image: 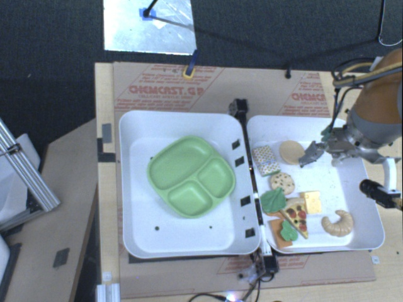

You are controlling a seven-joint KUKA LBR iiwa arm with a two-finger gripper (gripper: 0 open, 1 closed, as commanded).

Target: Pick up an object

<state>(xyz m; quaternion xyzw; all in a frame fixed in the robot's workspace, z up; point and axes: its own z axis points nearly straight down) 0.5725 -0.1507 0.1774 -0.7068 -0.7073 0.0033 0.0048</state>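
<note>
Gripper (315, 151) hung low over the right bin (371, 231), just beside the round tan cookie (291, 151); whether it was apart or together I couldn't tell from my angle, and nothing showed in it. Candidate objects sat crowded toward the bin's left side: checkered cracker (266, 159), chip cookie (283, 182), green leaf (273, 201), pizza slice (294, 216), cheese wedge (312, 201), croissant (337, 223). My worry: flat pieces packed close, so a descent could skid off the cookie or nudge a neighbour. Arm (376, 106) reached in from the right, wrist bent down and leftward. Green divided plate (191, 176) sat in the left bin (135, 187).
</note>
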